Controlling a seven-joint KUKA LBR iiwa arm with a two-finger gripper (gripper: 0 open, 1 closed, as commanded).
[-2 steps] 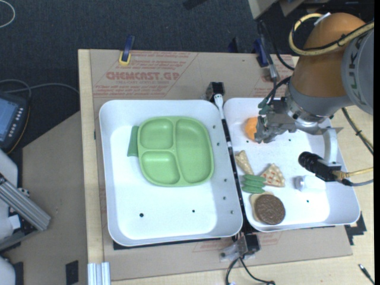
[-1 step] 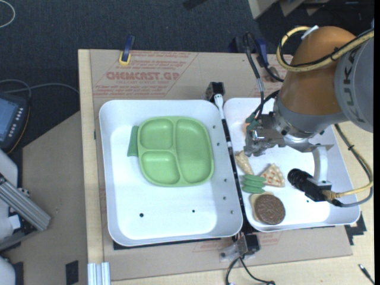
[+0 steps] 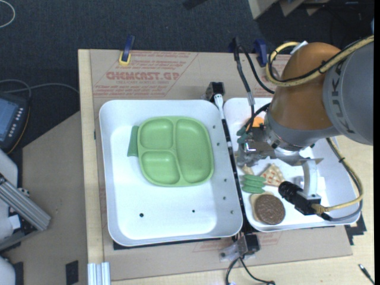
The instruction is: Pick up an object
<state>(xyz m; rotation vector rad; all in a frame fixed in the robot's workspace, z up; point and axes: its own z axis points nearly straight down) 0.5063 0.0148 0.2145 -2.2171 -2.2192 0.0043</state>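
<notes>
You have the arm (image 3: 309, 94) reaching in over the right bin (image 3: 339, 181), with the gripper (image 3: 249, 153) low over that bin's left side, close to the wall it shares with the left bin (image 3: 119, 159). From this angle the wrist covers much of the tool, so you cannot tell whether the gripper is spread or pressed together, and nothing can be seen pinched in it. Judge the pick as not yet made. The things you could take all lie in the right bin. A green pod-shaped piece (image 3: 254, 184) lies on the floor just below the gripper in the view, and a tan waffle-like piece (image 3: 273, 174) sits just beside it. A brown round disc (image 3: 269, 209) rests nearer the front edge, and a small orange piece (image 3: 256, 122) peeks out behind the wrist. Each of them appears to be resting on the bin floor, not lifted. The left bin holds a green divided plate (image 3: 175, 150), flat and well apart from the gripper, so it does not look like the target of this try. The green pod-shaped piece and the tan waffle-like piece are the nearest candidates, though you cannot tell which one the program is aiming at. What is left for you is nearly everything that counts: getting a closed hold on one item, then lifting it clear of the floor and of its neighbours. Watch the closeness of those two pieces, since a grasp there could nudge one while taking the other.
</notes>
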